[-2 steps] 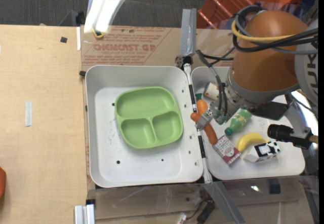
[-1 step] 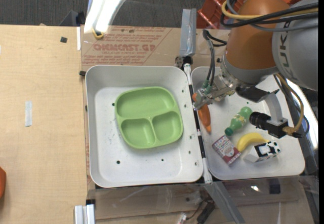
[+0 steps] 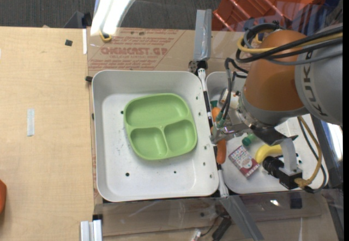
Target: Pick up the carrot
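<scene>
Camera view has the arm looming over the right bin, its gripper low by the bin's left wall; whether its jaws are open or shut I cannot tell. The carrot lies just below, tight against that wall beside a small red packet, so a descent could strike the wall or nip the packet.

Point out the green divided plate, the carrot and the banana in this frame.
green divided plate [image 3: 160, 107]: camera view, floor of its large upper compartment.
carrot [image 3: 221, 152]: camera view, middle of the orange body by the right bin's left wall.
banana [image 3: 268, 151]: camera view, middle of the yellow curve, below the arm.
</scene>
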Tool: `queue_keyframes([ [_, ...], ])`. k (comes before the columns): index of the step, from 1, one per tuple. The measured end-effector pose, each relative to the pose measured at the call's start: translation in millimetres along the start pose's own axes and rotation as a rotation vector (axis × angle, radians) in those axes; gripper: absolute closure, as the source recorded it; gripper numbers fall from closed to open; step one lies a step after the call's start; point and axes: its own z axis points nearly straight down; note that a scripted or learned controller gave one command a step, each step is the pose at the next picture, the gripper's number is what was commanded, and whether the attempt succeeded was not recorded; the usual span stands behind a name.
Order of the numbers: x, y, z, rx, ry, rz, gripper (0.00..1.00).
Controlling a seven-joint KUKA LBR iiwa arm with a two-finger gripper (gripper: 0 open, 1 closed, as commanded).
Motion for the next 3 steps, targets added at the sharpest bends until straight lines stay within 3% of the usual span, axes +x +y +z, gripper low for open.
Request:
queue_keyframes([
  [1, 44, 19, 26, 0.001, -0.001, 0.175, 1.0],
  [2, 167, 76, -13, -0.002, -0.003, 0.267, 1.0],
  [3, 121, 24, 27, 0.0, -0.002, -0.161, 1.0],
])
